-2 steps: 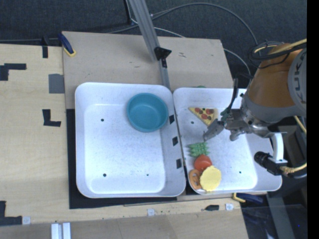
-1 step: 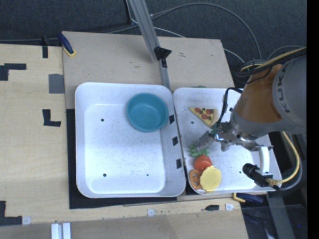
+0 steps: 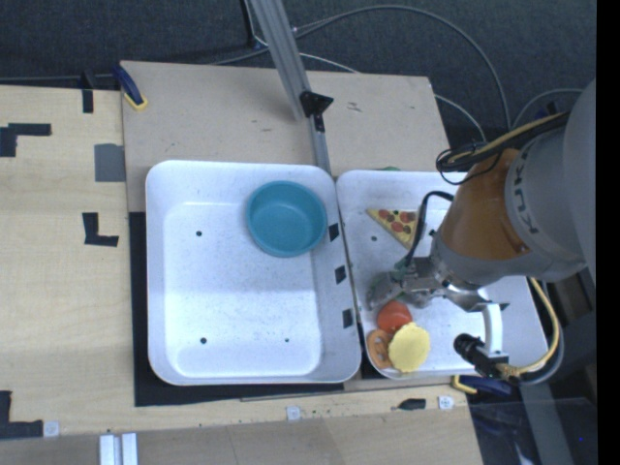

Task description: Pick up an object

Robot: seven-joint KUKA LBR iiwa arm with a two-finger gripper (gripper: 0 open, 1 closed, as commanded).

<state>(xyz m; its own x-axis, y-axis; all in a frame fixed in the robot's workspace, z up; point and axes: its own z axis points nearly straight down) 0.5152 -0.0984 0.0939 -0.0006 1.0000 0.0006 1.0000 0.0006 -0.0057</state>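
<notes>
Two white bins [image 3: 174,260], one blue bowl [image 3: 286,218], one pizza slice [image 3: 395,222], one red ball [image 3: 393,316], one yellow toy [image 3: 410,346].

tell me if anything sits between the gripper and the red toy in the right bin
Nothing visible does. The gripper is low in the right bin, just above the red toy, with the yellow toy on the far side.

A light wooden bench [image 3: 58,289] is seen, with a tan board [image 3: 223,114] laid across it. Two shallow white bins are set side by side on the board, touching along their inner edges: the left bin [image 3: 174,347] and the right bin [image 3: 354,187]. A dark mat [image 3: 139,298] is visible under the left bin's left and near edges. Black tape marks [image 3: 92,229] are stuck to the bench at the left.
</notes>
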